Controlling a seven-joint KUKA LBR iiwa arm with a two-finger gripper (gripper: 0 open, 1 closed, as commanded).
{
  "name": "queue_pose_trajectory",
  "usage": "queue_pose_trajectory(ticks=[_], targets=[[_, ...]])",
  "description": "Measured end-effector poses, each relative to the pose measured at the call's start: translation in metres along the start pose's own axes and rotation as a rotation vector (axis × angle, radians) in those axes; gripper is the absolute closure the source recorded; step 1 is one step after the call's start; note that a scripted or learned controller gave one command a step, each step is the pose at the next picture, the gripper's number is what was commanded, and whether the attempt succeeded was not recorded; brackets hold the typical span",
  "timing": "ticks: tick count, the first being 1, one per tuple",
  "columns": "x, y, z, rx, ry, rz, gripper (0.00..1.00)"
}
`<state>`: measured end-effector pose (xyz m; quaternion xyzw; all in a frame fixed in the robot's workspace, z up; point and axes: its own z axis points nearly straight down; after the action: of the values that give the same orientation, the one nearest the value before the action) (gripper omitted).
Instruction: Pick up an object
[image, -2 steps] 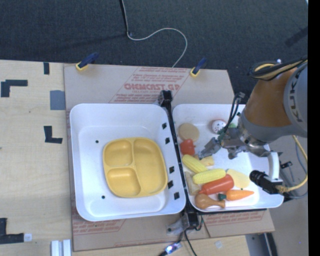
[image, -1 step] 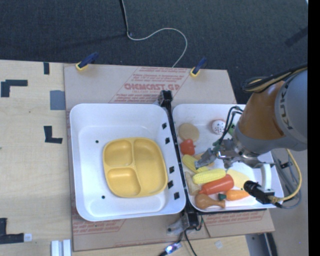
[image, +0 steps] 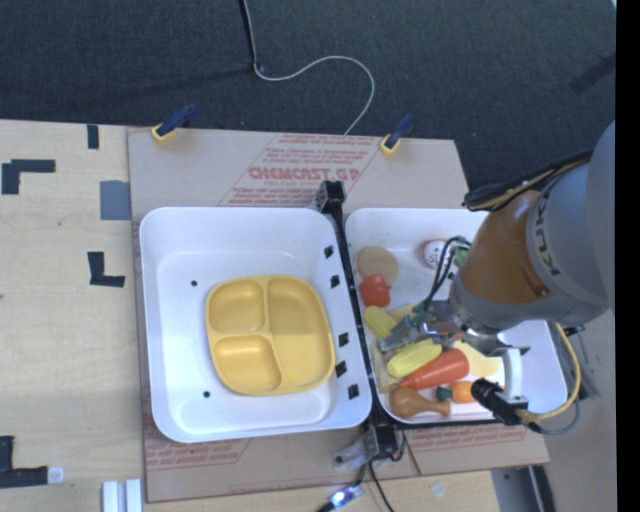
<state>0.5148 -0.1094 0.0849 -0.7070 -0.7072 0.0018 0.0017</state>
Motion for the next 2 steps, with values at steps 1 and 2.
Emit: queue_pose_trajectory(ticks=[1,2], targets=[[0.0004,0.0002,-0.0003,-0.004,0.001,0.0,0.0],[0.0002,-0.0001,-0.0101,-0.004,-0.001,0.0,1.0]])
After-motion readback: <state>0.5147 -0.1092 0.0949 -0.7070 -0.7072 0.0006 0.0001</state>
